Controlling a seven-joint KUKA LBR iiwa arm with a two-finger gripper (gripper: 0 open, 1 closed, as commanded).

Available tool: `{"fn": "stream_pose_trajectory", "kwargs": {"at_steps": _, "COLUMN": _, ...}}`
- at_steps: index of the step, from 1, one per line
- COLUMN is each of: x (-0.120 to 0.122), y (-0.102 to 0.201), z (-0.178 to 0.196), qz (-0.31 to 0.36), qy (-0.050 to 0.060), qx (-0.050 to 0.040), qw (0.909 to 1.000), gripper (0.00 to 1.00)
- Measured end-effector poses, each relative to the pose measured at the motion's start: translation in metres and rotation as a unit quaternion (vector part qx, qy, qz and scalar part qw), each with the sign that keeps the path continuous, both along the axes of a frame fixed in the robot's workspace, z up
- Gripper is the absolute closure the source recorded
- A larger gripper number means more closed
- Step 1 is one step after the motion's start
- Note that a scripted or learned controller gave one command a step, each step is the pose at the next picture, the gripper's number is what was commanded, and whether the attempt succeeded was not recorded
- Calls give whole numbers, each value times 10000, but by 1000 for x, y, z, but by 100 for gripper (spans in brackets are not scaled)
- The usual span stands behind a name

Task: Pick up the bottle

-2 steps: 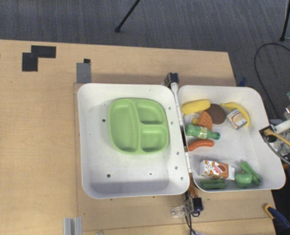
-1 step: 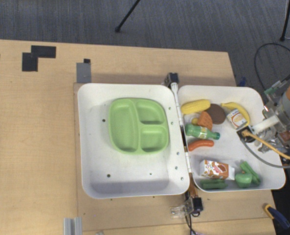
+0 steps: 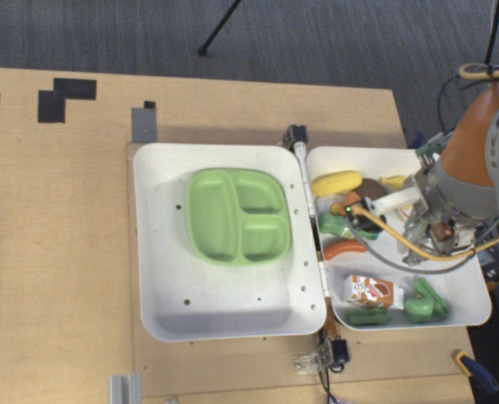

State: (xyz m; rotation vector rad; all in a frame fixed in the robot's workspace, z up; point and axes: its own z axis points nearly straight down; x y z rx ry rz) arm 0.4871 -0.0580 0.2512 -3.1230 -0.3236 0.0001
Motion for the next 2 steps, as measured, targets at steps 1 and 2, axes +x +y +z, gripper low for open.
{"fn": "stream_pose_trajectory", "kwargs": {"at_steps": 1, "x": 0, "y": -66, "z": 49, "qz": -11, "qy": -9, "qx": -8, "qw": 10000, "gripper": 100}}
{"fn": "stream_pose_trajectory", "kwargs": {"at_steps": 2, "x": 0, "y": 21, "z": 22, "qz": 334, "qy": 1, "qx": 1, "qw": 9994, "gripper": 100}}
